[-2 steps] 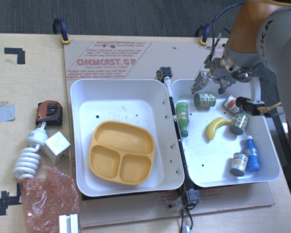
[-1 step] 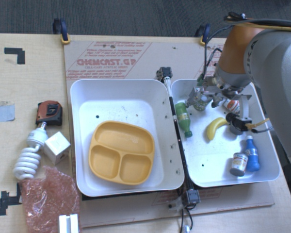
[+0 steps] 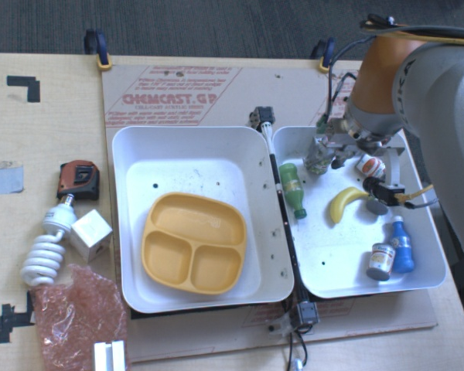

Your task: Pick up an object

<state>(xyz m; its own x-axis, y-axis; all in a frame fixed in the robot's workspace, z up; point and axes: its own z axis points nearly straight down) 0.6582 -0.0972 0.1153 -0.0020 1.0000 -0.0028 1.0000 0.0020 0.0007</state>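
Over right bin's (image 3: 441, 273) far left corner, gripper (image 3: 322, 159) hovered (grip state unclear). Nearby lay green bottle (image 3: 293, 190), long axis running near-to-far; banana (image 3: 345, 203) slanted beside it.

Both bins (image 3: 131, 149) are white; the left one carries an orange-yellow divided plate (image 3: 193, 242), and to the plate's right lie a green bottle (image 3: 293, 188), a yellow banana (image 3: 345, 202) and a blue bottle (image 3: 401, 246). Left of the plate, a white spiral bulb (image 3: 48, 247) lies on the tan desk (image 3: 39, 130), and the arm (image 3: 387, 72) shows an orange band on grey.

Pincer (image 3: 322, 158) over right bin (image 3: 425, 273) (banana (image 3: 345, 202) nearby)
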